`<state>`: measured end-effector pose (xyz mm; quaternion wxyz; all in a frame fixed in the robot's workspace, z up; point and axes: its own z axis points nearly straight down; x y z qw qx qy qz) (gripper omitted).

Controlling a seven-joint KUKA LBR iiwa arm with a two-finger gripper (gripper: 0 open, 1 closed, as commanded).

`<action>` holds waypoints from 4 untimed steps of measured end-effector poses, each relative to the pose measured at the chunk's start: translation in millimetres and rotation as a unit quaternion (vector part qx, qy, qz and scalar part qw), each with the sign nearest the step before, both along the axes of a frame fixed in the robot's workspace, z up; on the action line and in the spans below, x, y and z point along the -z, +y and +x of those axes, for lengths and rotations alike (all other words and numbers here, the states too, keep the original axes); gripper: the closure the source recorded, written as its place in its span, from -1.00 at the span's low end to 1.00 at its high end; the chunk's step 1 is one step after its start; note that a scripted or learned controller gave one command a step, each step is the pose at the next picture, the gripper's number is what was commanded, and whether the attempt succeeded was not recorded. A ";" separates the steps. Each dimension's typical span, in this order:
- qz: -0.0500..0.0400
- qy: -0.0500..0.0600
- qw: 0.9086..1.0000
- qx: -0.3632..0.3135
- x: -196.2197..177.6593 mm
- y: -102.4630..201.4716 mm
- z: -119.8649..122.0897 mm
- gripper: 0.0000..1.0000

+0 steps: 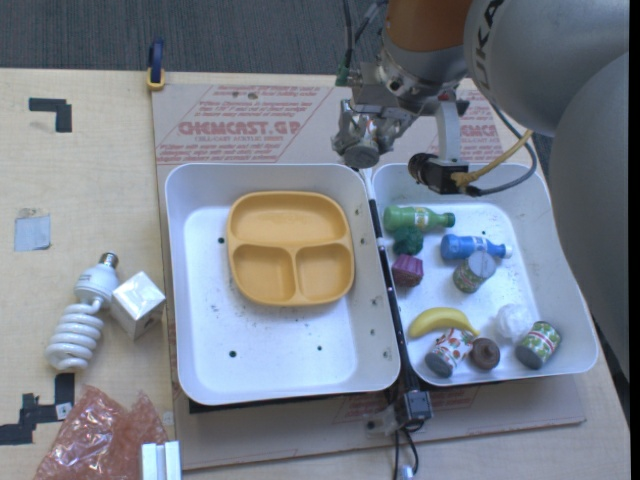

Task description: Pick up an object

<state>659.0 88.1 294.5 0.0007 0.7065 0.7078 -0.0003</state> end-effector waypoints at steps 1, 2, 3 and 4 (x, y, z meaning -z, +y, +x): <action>0.000 0.001 1.000 0.000 6.6 10.8 -0.1 1.00; 0.000 0.001 1.000 0.000 -2.4 31.7 -19.2 1.00; 0.000 0.000 1.000 0.000 -10.2 34.4 0.0 1.00; 0.000 0.000 1.000 0.000 -10.3 34.4 0.0 -1.00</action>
